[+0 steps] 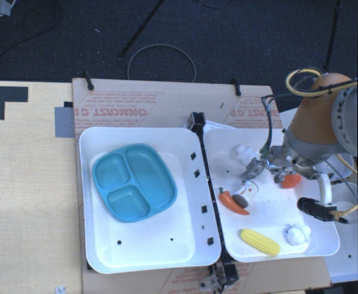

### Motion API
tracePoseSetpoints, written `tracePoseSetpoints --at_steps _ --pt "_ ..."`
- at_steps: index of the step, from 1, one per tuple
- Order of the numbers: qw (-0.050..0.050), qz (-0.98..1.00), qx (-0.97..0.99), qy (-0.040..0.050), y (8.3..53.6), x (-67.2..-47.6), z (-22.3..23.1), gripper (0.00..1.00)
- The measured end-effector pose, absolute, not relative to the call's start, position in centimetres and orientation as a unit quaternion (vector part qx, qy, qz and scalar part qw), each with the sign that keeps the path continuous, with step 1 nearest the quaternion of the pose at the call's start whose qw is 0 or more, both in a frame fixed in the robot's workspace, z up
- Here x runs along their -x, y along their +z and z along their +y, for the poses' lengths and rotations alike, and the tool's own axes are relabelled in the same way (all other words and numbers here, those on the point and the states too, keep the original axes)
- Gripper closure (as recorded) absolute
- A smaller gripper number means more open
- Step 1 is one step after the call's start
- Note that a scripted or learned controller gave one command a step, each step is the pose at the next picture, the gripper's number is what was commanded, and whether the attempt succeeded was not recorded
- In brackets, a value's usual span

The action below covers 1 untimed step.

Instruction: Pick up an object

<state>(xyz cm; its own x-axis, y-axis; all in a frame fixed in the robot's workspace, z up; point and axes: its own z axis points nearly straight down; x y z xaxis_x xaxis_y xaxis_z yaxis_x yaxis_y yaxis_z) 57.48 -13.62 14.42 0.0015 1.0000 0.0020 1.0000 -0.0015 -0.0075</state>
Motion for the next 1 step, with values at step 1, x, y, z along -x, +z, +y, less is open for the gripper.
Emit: tracePoseSetpoints --at_steps 1 --pt "0.003 -0.707 0.707 0.0021 9.03 -57.35 -13.48 0.0"
